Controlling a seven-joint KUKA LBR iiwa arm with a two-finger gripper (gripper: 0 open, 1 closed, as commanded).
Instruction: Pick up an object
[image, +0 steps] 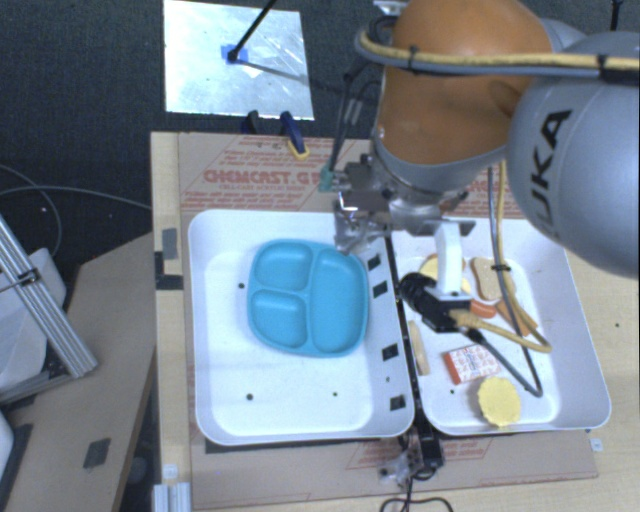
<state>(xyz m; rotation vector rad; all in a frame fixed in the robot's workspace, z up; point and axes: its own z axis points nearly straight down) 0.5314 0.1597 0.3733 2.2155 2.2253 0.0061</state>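
A blue divided plate (307, 298) lies in the left bin (222, 400), towards its right side. My gripper (351, 232) hangs over the plate's far right rim, close to the wall between the bins. The big grey and orange arm above hides most of it. In the right bin (573, 395) lie a yellow round disc (499, 400), a small red and white packet (462, 362), an orange piece (481, 308) and a tan slice (486, 273).
A pale yellow piece (431, 267) and a thin wooden stick (420, 352) lie near the right bin's left wall. A shiny metal sheet (240, 60) lies behind the bench. A metal frame (35, 300) stands at the left.
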